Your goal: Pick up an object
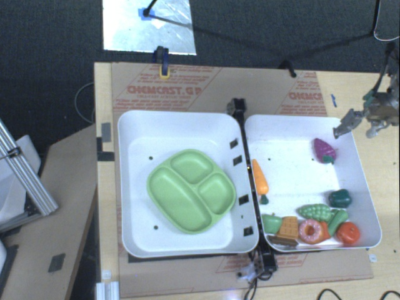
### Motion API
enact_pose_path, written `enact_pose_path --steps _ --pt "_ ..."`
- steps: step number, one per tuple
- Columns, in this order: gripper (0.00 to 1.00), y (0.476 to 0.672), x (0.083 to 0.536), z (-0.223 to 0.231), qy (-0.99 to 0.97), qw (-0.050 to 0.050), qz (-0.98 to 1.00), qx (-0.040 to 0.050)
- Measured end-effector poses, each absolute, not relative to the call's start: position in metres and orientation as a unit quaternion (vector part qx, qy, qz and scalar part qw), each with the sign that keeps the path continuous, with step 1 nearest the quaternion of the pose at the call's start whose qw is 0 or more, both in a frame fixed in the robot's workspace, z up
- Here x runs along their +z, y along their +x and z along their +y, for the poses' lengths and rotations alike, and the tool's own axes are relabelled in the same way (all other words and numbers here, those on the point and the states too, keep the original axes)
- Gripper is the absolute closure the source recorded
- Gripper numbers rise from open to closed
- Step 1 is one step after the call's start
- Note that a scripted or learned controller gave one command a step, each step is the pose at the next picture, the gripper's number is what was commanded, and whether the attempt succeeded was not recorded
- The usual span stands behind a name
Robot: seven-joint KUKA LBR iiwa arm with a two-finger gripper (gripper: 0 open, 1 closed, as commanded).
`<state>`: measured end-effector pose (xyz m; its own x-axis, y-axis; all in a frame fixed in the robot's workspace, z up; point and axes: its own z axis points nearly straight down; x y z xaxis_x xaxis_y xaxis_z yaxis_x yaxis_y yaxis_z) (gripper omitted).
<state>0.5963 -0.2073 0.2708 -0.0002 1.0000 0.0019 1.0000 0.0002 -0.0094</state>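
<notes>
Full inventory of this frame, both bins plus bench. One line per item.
left bin: 1, white, bench left
divided plate: 1, light green, in left bin
right bin: 1, white, bench right
carrot: 1, orange, right bin, by left wall
purple fruit: 1, purple, right bin, upper right
pepper: 1, dark green, right bin, right side
corn: 1, green, right bin, near front
donut: 1, pink, front edge
tomato: 1, red, front right corner
gripper: 1, grey, over right bin's upper right rim

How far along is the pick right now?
Nothing is picked yet: the toys, such as the purple one and the carrot, lie in the right bin. The gripper hangs at the bin's far right corner. The descent, grasp and lift remain.
</notes>
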Motion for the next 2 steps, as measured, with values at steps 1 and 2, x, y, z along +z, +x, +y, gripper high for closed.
enact_pose_path --steps 1,2 --pt "0.00 0.598 0.278 -0.206 -0.706 -0.001 -0.708 -0.0003" --pt "0.00 0.597 0.236 -0.204 -0.706 0.000 -0.708 0.0002"
